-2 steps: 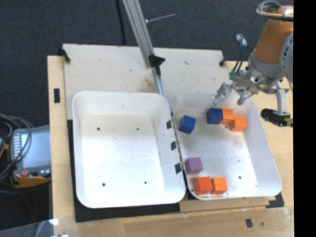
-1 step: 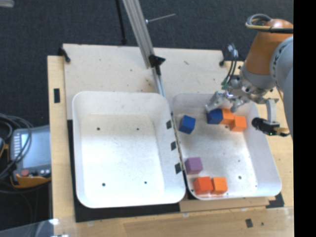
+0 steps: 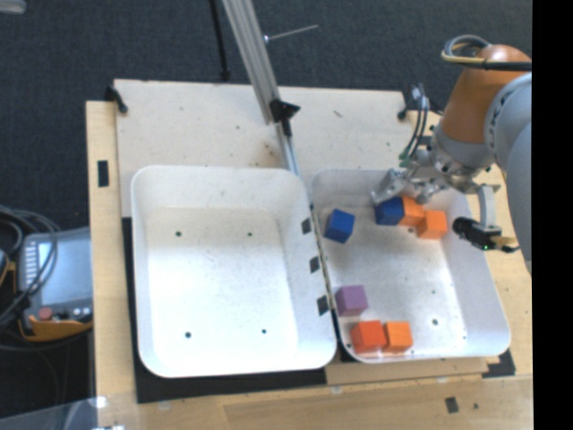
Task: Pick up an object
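The claw (image 3: pixel 400 189) sits low at the far side of the right bin (image 3: pixel 474 285), right at a blue cube (image 3: pixel 389 211) beside two orange blocks (image 3: pixel 424 219); whether it grips, I cannot tell. Another blue cube (image 3: pixel 338 226) lies further left; a purple cube (image 3: pixel 350 299) and two orange cubes (image 3: pixel 380 336) lie nearer.

The arm (image 3: pixel 488 106) runs off the right edge; the gripper (image 3: pixel 400 189) blurs against a blue block (image 3: pixel 389 210), contact unclear; that block hides part of an orange block (image 3: pixel 414 211); a grey device (image 3: pixel 49 271) is cropped at the left edge.
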Tool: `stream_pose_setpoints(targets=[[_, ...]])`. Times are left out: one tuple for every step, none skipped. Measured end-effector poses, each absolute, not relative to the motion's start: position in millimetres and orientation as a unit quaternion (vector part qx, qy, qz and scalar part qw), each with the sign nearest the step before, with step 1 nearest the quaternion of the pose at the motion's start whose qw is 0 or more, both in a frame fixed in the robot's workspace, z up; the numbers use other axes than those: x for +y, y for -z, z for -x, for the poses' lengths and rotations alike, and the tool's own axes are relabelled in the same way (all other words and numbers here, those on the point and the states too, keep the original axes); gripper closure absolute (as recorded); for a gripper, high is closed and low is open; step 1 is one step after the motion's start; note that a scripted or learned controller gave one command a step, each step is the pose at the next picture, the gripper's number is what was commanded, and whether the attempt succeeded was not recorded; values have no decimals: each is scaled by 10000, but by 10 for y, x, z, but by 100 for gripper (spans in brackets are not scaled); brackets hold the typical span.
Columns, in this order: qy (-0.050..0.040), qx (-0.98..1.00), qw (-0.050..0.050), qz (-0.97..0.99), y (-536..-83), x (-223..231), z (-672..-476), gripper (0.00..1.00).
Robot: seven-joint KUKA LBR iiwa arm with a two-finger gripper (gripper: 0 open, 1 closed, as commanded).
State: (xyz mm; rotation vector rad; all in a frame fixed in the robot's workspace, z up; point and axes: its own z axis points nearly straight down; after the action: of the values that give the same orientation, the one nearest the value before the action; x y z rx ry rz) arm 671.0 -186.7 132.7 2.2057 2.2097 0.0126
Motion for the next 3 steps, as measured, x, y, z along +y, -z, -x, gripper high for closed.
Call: stream_pose_setpoints(targets=[[-52, 7090, 111, -7051, -1436, -1858, -6728, 100], [-25, 7080, 41, -7062, -2090, -1878, -6789, 100], [-19, 7070, 36, -7072, -2667, -1896, -6700, 100]])
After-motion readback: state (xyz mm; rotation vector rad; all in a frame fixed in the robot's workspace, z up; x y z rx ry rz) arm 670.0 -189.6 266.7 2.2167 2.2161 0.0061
